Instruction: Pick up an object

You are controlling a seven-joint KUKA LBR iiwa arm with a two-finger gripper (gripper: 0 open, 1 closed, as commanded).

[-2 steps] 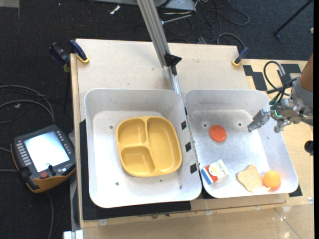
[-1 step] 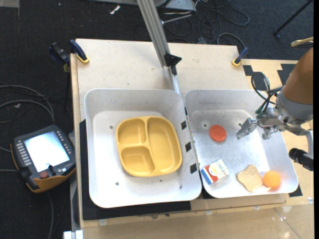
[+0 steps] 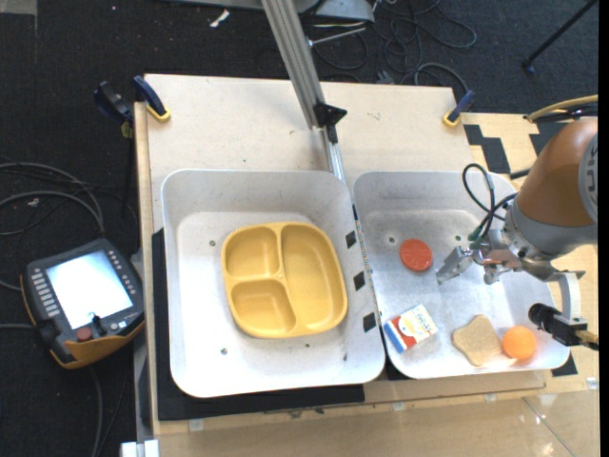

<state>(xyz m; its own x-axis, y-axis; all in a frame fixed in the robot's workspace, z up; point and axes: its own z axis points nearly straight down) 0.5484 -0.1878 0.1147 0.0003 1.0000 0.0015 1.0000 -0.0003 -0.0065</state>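
Jaws look parted to me, nothing between them; my gripper (image 3: pixel 463 261) hangs over the right bin (image 3: pixel 381 198), just beside the red disc (image 3: pixel 415 254). Largest first: the yellow divided tray (image 3: pixel 284 279) fills the left bin (image 3: pixel 190 208). Then the bread slice (image 3: pixel 477 340), soft and light; the small carton (image 3: pixel 412 327), stiff, best pinched across its flat sides; the orange ball (image 3: pixel 520 343), likely to roll.

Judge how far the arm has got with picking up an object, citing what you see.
Done: the gripper has reached over the right bin, beside the red disc. In hand: nothing shows between its fingers. Left: grasping and lifting; the disc, carton, bread slice and orange all lie in the bin.
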